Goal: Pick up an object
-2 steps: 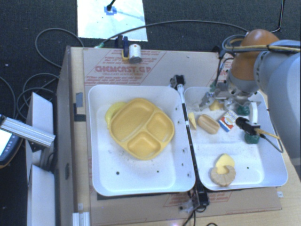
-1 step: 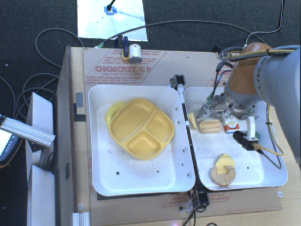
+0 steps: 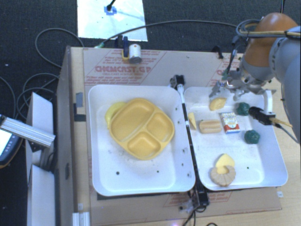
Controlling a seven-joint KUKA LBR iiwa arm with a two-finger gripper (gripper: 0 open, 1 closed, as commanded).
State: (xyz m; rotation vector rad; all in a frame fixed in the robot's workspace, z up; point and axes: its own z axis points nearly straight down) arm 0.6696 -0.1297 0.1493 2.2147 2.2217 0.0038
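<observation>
My gripper hangs over the far end of the right bin, open, with nothing between its fingers. A small yellow piece lies just below and left of it, close to the left finger. Nearby in the same bin lie a dark green lump, a red and white box, a tan block and a second green lump. A yellow wedge rests by the bin's left wall. Toward the front sit a yellow chunk and a tan ring.
The left bin holds a yellow divided plate lying over another yellow item. A black divider runs between the bins. Cables and a grey cylinder lie behind the bins. The arm comes in from the upper right.
</observation>
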